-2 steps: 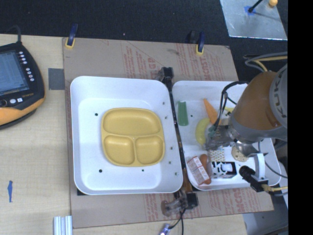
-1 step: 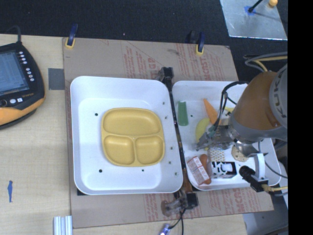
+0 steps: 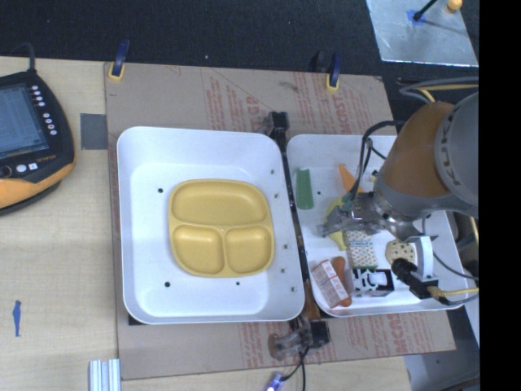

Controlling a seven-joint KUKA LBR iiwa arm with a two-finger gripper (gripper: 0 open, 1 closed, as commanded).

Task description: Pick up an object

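Camera view, from above: hand (image 3: 342, 218) low in the right bin (image 3: 319, 149) among cluttered small objects (image 3: 358, 251); finger opening cannot be told. Left bin (image 3: 130, 218) holds a yellow divided tray (image 3: 221, 226).

tabletop (image 3: 57, 251): light wood, 9 o'clock | cardboard sheet (image 3: 236, 100): brown, centre, held by clamps (image 3: 119, 59) at 12 | floor (image 3: 203, 10): dark, along 12 | metal plate (image 3: 419, 23): grey, at 1 o'clock

robot lab | teach pendant (image 3: 28, 141) | clamped board (image 3: 244, 96) | 2 bins (image 3: 134, 218)
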